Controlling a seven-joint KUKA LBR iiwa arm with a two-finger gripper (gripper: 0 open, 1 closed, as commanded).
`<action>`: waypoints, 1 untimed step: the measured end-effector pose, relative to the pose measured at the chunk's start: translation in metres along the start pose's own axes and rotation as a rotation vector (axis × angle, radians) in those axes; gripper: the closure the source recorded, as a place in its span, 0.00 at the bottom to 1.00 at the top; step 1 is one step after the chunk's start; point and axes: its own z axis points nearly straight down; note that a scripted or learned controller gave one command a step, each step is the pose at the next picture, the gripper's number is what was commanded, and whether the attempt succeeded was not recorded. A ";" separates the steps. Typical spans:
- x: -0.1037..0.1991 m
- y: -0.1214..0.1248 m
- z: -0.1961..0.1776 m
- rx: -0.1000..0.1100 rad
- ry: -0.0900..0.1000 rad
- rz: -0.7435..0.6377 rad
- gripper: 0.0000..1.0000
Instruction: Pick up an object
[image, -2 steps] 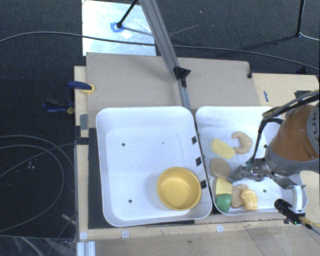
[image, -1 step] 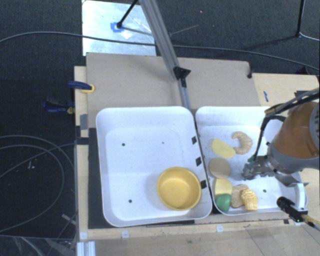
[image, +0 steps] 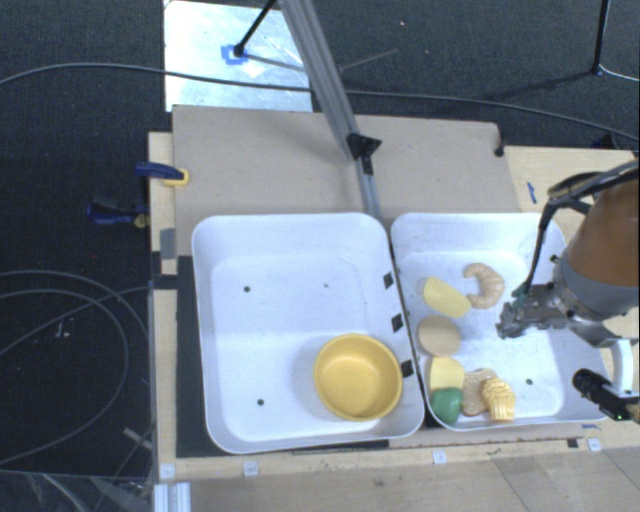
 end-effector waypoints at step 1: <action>-0.003 0.002 -0.065 -0.003 -0.001 0.000 1.00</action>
